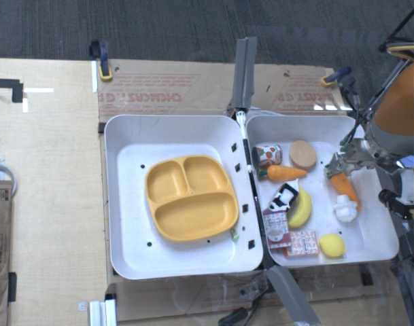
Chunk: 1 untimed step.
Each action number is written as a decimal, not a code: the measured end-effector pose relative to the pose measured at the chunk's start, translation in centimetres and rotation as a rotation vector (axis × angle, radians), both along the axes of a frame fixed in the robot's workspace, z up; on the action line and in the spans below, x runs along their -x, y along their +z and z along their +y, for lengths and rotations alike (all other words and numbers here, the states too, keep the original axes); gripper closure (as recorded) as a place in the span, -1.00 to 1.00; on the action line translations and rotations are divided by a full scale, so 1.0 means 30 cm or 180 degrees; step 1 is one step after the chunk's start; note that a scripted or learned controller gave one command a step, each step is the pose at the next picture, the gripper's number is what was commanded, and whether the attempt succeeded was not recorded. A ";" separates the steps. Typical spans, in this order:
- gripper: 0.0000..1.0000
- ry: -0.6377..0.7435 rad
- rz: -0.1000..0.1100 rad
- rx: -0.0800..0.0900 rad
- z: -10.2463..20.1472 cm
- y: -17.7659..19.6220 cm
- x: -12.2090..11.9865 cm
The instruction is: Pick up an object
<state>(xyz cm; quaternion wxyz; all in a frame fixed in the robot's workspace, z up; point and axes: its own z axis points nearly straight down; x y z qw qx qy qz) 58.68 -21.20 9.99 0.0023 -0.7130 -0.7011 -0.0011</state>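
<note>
At the right bin's (390,250) far right side, the gripper (340,164) hangs just above an orange toy carrot (345,187), though how wide it stands I cannot tell. The carrot probably handles light, stiff and smooth, so grasp it across its thicker middle, beside the white toy (345,209).
</note>
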 end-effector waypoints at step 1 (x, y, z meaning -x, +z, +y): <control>1.00 -0.0552 0.0002 0.0017 0.218 0.288 0.058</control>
